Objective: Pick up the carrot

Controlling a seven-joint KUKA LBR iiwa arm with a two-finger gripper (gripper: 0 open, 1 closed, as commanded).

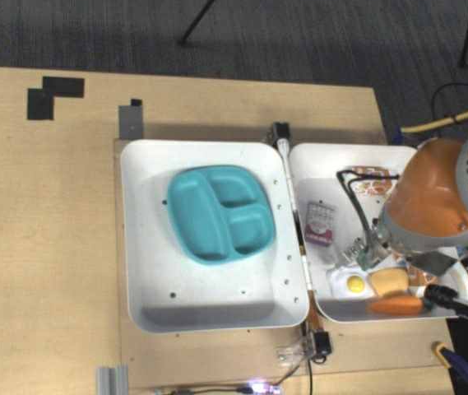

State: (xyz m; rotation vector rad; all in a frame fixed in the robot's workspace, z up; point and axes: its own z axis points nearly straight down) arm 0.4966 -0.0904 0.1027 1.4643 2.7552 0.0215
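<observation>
The carrot (pixel 398 305) lay against the near edge of the right bin (pixel 332 156), its long axis running along that edge, just beside a tan block (pixel 388 282) and a fried-egg toy (pixel 354 285). The gripper (pixel 365 253) hung farther in, off the carrot's left end. Whether it was apart or together could not be told. A short shift toward the near edge seemed needed.
</observation>
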